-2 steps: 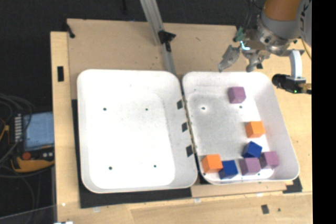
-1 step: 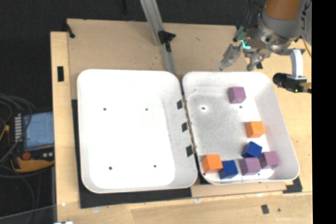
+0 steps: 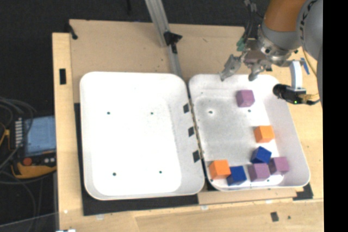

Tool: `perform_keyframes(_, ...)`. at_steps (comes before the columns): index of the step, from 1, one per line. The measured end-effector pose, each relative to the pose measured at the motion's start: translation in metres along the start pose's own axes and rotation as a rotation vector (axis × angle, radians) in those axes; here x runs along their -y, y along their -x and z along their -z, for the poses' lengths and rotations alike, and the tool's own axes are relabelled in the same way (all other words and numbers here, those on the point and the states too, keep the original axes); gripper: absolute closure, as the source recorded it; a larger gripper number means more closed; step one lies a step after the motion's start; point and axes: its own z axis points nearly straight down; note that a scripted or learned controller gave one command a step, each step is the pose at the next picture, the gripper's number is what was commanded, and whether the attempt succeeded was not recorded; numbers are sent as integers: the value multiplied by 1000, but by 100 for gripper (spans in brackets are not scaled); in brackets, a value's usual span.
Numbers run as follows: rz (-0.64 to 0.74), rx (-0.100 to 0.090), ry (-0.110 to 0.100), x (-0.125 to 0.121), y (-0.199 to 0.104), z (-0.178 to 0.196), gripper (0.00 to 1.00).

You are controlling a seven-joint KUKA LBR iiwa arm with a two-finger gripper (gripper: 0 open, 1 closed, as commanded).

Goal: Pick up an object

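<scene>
We see the gripper (image 3: pixel 240 74) hanging over the far edge of the right bin (image 3: pixel 225 133), its two fingers spread apart with nothing between them. One fingertip sits above the bin's far left part, the other nearer the middle of that far edge.

Inside the right bin, a purple cube (image 3: pixel 245 98) lies closest to the gripper, just past it toward the bin's middle right. An orange cube (image 3: pixel 264 133) rests by the right edge, and a blue cube (image 3: pixel 261 155) sits just beside it toward the near edge. Along the near edge we find another orange cube (image 3: pixel 219 169) touching a second blue cube (image 3: pixel 237 175), then a purple cube (image 3: pixel 259 172), and one more purple cube (image 3: pixel 280 164) in the near right corner.

The left bin (image 3: pixel 133 133) lies beside the right one, their edges touching along the middle of the bench (image 3: pixel 109 46).
</scene>
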Motion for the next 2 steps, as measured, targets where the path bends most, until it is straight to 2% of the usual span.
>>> perform_keyframes(2,0,0,0,-3,-7,-107,0)
